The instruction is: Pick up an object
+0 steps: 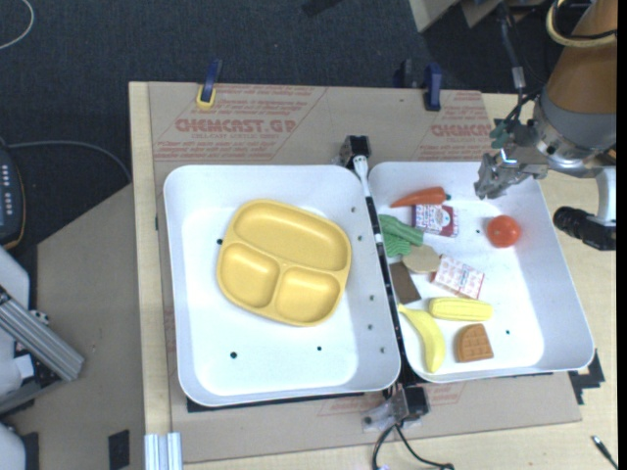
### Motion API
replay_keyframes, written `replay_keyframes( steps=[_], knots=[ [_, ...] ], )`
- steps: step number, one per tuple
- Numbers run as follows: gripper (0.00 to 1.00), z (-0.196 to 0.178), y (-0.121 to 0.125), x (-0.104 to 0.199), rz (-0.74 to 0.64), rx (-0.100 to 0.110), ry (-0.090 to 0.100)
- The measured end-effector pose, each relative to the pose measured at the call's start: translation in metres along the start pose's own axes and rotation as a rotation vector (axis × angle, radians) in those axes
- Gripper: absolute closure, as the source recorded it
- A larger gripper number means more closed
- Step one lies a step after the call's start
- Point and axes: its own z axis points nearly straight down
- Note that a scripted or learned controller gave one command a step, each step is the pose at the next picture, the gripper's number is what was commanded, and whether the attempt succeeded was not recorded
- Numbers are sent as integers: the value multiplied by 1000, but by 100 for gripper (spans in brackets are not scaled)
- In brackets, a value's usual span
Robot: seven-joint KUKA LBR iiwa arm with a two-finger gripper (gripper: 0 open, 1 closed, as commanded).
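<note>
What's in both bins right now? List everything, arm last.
Shallow white bins: 2, white, side by side on bench.
Divided plastic plate: 1, yellow, left bin.
Toy carrot: 1, orange, right bin, far end.
Toy tomato: 1, red, right bin.
Printed packets: 2, red-white, right bin middle.
Toy banana: 1, yellow, near end.
Toy corn: 1, yellow, beside banana.
Toy waffle: 1, brown, near end.
Gripper: 1, grey, above right bin's far edge.

arm (588, 76) cut off by right and top edges | gripper (493, 186) fingertips too small to read | brown item (404, 283) partly tucked under tan piece (421, 259), perhaps chocolate | grey rail (39, 339) clipped at left edge
</note>
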Motion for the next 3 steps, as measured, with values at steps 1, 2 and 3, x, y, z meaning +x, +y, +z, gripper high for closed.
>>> replay_keyframes(
  steps=[1,2,3],
  knots=[
    [100,0,-27,44,-3,8,4],
    [100,1,-71,89,-3,11,5],
    [100,9,-111,113,0,12,4]
  ],
)
